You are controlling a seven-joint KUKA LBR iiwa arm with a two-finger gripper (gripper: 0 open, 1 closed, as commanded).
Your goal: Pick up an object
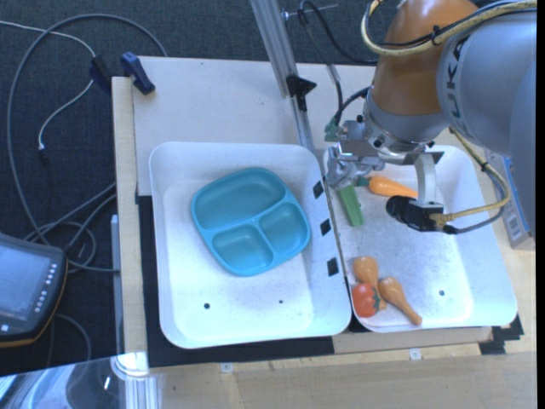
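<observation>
My gripper [342, 170] hangs low over the right bin [477, 271], at its upper left corner by the divider between the bins. A green stick-shaped object [350, 205] lies right below it, its upper end at the gripper's tip; contact cannot be made out. An orange carrot-like piece [392, 186] lies just to the gripper's right. Near the bin's front left sit two tan drumstick-shaped pieces [366, 270] [399, 300] and a small red tomato-like piece [364, 298].
The left bin [170, 254] holds a blue divided plate [249, 220]. A metal post [277, 41] slants down to the divider behind the gripper. A black part on a yellow cable [412, 212] hangs from the arm over the right bin. Cables lie on the floor at left.
</observation>
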